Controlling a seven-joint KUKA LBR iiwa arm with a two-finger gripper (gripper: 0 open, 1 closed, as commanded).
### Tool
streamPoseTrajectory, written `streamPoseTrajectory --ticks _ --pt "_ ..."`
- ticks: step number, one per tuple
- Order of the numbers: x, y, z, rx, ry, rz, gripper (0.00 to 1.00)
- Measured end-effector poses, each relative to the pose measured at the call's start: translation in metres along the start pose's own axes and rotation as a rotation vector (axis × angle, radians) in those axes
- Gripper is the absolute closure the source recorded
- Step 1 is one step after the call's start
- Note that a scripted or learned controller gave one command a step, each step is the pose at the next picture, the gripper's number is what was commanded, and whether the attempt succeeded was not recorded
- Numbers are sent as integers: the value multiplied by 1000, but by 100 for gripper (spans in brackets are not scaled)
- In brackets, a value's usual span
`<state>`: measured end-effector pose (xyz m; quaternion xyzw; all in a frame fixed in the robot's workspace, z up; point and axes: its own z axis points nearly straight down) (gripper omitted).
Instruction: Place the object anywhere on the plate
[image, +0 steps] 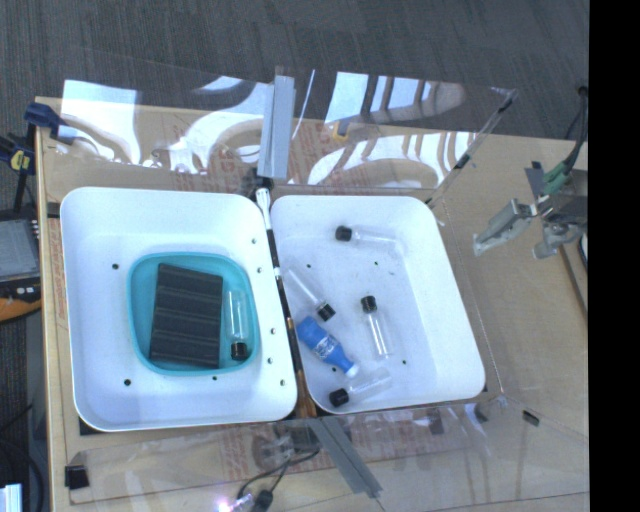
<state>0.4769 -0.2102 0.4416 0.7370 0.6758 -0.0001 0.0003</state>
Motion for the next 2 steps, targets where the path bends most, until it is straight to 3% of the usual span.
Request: streamPoseTrajectory --ticks 2 --pt "7 -1 0 2 -2 189 0"
